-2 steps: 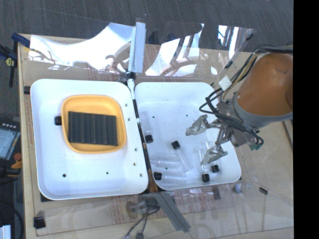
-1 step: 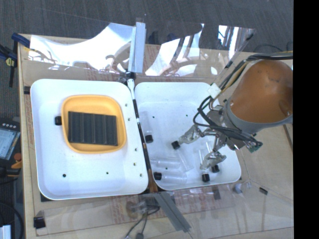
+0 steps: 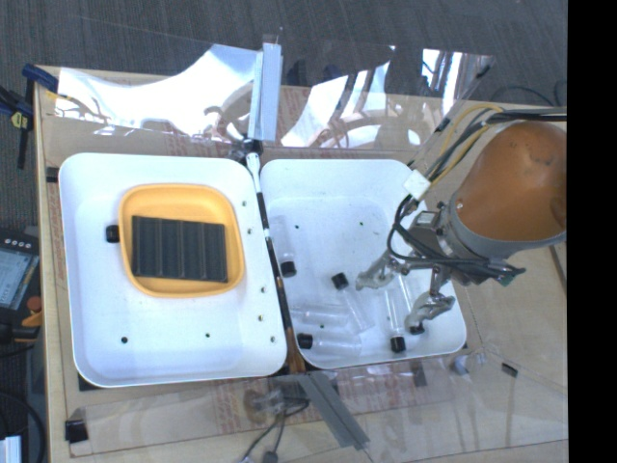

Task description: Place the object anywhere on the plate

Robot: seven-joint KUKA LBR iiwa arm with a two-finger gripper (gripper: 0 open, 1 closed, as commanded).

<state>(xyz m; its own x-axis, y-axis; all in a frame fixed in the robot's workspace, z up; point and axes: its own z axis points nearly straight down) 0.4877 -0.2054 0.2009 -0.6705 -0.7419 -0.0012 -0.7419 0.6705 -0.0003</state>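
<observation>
Over the right bin (image 3: 318,186), at four o'clock, the arm (image 3: 506,196) hangs with its gripper (image 3: 403,292) spread and pinching nothing. At nine o'clock the yellow plate (image 3: 145,205) bears a dark slatted block (image 3: 180,249), perhaps the object. A small black piece (image 3: 339,281) lies near; close squarely on it.

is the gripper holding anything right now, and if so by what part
Nothing is held. The gripper hangs over the right bin with bare space between its fingers; the small black object lies apart on the bin floor.
</observation>
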